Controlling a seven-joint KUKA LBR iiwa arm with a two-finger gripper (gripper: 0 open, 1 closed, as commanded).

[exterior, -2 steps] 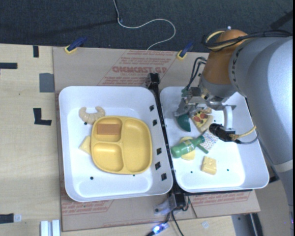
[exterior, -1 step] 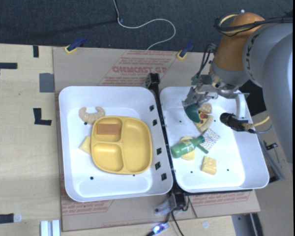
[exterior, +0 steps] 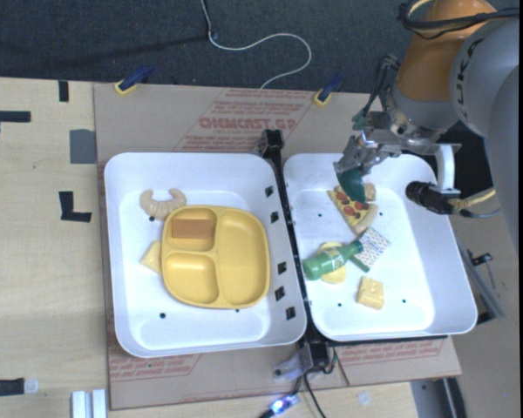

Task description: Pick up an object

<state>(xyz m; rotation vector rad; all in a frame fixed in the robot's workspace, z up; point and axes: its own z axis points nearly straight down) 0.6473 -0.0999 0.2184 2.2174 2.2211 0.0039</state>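
1. The gripper point(exterior: 356, 174) hangs over the upper part of the right bin point(exterior: 436, 307), and a small teal object point(exterior: 355, 183) sits between its fingertips, so the fingers are closed on it.
2. The teal object is seen at the fingertips just above the pizza slice point(exterior: 352, 205); it is too small and too covered to tell its long axis or which way it points, or whether it is clear of the slice.
3. The pizza slice lies in the right bin with its long axis on a diagonal, from upper left to lower right.
4. Below it, a green bottle point(exterior: 329, 259) lies on its side, neck pointing to the upper right, body to the lower left, resting on a yellow round piece point(exterior: 333, 274).
5. A small patterned packet point(exterior: 375, 246) lies touching the bottle's neck end.
6. A yellow cheese wedge point(exterior: 371, 293) lies apart, near the lower right of that bin.
7. The left bin point(exterior: 126, 307) holds a yellow divided plate point(exterior: 235, 268); a brown toast slice point(exterior: 192, 227) sits in its upper-left compartment.
8. A tan croissant point(exterior: 160, 202) lies just above the plate, and a pale yellow wedge point(exterior: 152, 254) touches its left edge.
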